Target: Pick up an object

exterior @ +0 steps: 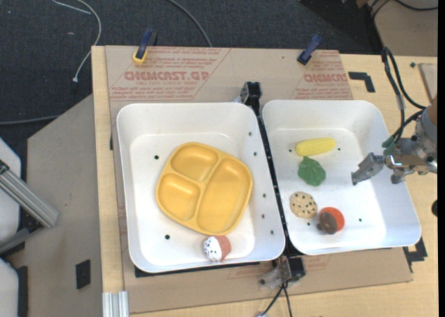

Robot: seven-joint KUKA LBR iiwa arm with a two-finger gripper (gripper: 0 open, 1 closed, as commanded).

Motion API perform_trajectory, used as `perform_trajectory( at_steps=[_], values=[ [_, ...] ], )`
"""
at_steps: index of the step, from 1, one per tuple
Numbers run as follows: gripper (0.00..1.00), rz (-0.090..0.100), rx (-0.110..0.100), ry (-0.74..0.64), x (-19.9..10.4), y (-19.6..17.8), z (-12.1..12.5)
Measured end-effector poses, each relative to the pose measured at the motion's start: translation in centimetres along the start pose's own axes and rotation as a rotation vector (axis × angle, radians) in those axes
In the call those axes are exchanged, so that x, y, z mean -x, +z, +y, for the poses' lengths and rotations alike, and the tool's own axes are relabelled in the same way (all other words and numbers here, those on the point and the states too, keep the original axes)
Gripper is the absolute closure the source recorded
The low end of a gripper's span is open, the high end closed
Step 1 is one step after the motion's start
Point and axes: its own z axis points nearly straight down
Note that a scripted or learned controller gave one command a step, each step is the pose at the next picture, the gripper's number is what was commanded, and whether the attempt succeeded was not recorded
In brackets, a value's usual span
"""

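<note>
In the right bin (pixel 375 117), the claw (pixel 366 169) is seen beside a green toy (pixel 311 172). Nothing is gripped; whether it is open cannot be told.

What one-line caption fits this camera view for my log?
Gripper poised over right bin near corn, green toy, cookie; yellow tray in left bin.

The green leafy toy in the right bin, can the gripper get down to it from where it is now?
Probably yes. The gripper hangs over the right bin, just right of the green leafy toy, with bare bin floor between them. The corn cob lies close above it, which may crowd the grasp.
</note>
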Motion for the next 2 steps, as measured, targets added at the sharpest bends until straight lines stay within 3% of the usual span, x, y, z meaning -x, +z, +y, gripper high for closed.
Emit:
perform_trajectory(
  at_steps=[1, 2],
  values=[
    [0.00, -0.003, 0.013, -0.004, -0.1, -0.6, 0.3],
    [0.00, -0.002, 0.011, -0.004, -0.8, 3.8, 0.1]
  ],
)
